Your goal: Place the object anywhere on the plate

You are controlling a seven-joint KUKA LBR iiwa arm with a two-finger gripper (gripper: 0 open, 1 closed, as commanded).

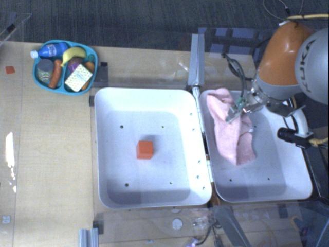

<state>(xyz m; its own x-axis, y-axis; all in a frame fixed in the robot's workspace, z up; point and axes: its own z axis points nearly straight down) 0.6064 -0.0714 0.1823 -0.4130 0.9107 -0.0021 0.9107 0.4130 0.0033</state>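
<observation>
Observed: the grey arm with the orange band [284, 50] reaches into the right-hand shallow white bin [267, 195], and its two-finger gripper [240, 107] sits at the upper edge of a crumpled pink fabric cloth [230, 134], touching or just above it. Whether the gripper is open, closed or gripping the cloth cannot be determined from this view. The cloth lies wholly inside the right bin, along its left wall, one end bunched near the top corner. A small orange cube [145, 150] rests near the middle of the left-hand shallow white bin [154, 202]. The target, a blue plastic sectioned plate [36, 77], stands on the wooden bench [46, 163] beyond the left bin's far corner, well apart from the gripper, and is crowded with small toy items [77, 77]. Assessment: the step in hand appears to be taking hold of the cloth. Recommendation: bite a thick fold rather than a single edge, lift straight up until the trailing end is free of the bin wall, then carry it high across the left bin so the hanging fabric does not drag. Risk: limp fabric may slip or drape off the crowded plate.
</observation>
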